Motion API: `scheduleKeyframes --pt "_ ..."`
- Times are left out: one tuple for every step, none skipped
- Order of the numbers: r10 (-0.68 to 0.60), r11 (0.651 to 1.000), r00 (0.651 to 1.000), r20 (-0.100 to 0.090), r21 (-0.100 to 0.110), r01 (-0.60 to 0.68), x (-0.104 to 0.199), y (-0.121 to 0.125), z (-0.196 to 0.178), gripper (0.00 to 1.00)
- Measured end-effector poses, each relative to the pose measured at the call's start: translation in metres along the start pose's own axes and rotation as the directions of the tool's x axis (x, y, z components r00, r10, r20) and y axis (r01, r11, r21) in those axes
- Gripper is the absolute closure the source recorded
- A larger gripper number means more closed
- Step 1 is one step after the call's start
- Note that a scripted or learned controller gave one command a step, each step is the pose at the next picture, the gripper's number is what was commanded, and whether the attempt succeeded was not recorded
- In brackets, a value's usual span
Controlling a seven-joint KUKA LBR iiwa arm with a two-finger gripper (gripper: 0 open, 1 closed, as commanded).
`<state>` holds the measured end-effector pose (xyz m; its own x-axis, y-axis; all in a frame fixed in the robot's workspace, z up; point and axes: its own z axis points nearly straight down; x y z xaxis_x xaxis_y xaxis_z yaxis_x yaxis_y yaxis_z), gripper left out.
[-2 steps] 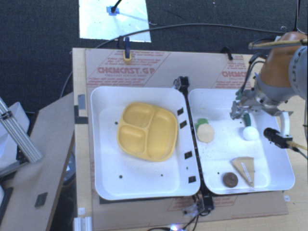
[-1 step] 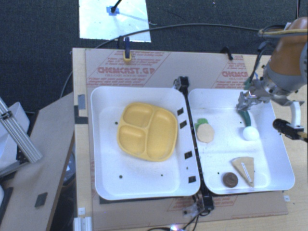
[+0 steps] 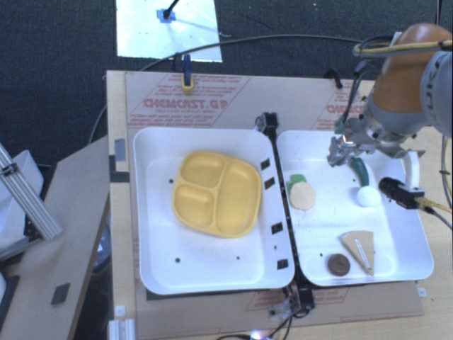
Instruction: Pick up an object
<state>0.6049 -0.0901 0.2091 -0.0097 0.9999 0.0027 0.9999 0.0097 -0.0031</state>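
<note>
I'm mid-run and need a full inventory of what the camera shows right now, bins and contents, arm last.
White bins: two, side by side on the bench; left bin, right bin.
Divided plate: one, yellow, three compartments, middle of the left bin.
Round flat piece: one, tan, left part of the right bin, with a small green piece touching its upper edge.
Ball: one, white, right part of the right bin.
Green stick-like item: one, just above the ball.
Disc: one, brown, front of the right bin.
Wedge: one, tan, beside the disc.
Arm: grey and orange, reaching in from the right; claw over the right bin's back area.
</note>
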Motion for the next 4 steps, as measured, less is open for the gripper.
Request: scheduleKeyframes --pt "-0.001 1.000 1.000 0.000 0.002 0.001 0.058 -0.013 0.010 1.00" --pt "0.001 1.000 1.000 0.001 0.002 -0.001 0.099 -0.028 0.010 1.00" --pt "0.000 1.000 1.000 0.001 0.003 0.000 0.144 -0.046 0.015 1.00" --pt "-0.001 1.000 1.000 0.001 0.003 0.001 0.199 -0.065 0.016 1.00"
